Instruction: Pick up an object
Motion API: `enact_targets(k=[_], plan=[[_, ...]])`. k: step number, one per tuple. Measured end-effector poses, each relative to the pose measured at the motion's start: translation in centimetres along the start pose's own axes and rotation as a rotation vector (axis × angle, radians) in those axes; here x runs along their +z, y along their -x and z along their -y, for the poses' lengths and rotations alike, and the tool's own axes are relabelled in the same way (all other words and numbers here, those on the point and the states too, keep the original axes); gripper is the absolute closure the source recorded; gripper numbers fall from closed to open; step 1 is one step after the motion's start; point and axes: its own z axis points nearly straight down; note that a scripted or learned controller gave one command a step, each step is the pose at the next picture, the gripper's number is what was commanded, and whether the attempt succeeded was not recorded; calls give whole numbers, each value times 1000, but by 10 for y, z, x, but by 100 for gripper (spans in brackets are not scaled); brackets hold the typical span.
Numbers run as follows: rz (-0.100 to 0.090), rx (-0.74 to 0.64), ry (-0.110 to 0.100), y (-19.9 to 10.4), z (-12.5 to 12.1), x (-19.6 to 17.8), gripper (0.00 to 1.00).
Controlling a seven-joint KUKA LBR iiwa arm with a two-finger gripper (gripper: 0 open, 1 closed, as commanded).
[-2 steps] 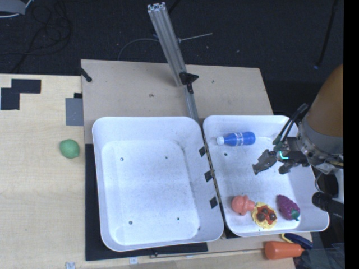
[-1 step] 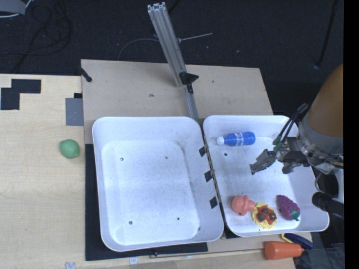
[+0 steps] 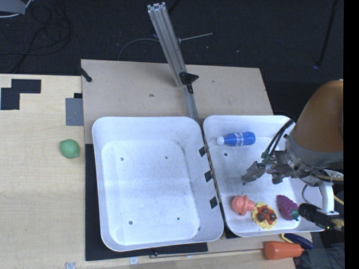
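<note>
The right bin [image 3: 247, 122] holds a blue bottle [image 3: 238, 139] lying on its side near the back. At its front lie a pink toy [image 3: 242, 204], a yellow piece with red spots [image 3: 264, 215] and a purple grape bunch [image 3: 287, 206]. My gripper [image 3: 253, 174] hangs over the middle of the right bin, between the bottle and the pink toy, pointing left. Nothing shows between its fingers.
The left bin [image 3: 112, 133] sits beside the right one, with black clips [image 3: 208, 175] along the shared edge. A green ball [image 3: 69, 148] lies on the bench at far left. An orange object [image 3: 282, 250] rests outside the front right corner. A metal rail [image 3: 170, 42] slants up behind the bins.
</note>
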Motion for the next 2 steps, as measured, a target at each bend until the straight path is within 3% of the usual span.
enact_targets(k=[2], plan=[[0, 0, 1, 9, 8, 91, 0]])
